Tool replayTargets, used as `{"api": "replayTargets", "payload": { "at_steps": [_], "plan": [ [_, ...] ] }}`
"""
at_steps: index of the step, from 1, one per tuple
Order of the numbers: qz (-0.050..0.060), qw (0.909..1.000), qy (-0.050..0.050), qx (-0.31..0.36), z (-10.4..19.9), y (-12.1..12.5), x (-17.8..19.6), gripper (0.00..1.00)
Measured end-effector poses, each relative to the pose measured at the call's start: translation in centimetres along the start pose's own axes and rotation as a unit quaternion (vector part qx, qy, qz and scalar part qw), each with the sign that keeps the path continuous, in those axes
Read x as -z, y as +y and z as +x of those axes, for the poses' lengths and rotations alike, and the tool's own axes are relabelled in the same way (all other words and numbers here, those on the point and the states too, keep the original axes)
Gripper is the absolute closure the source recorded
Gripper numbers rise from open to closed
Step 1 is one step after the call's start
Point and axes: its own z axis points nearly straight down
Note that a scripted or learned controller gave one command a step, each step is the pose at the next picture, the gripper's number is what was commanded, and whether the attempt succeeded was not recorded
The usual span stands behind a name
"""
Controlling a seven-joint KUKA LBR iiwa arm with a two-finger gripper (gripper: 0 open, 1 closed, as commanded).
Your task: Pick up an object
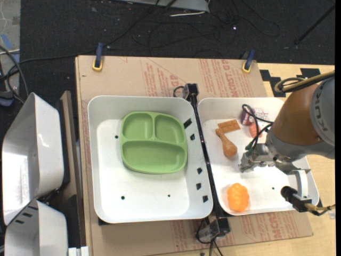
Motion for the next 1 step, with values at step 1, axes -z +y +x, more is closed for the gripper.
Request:
{"api": "replayTargets", "payload": {
  "at_steps": [1],
  "plan": [
    [-0.002, 1.0, -0.001, 0.004, 0.45, 1.05, 5.3, 1.0]
  ]
}}
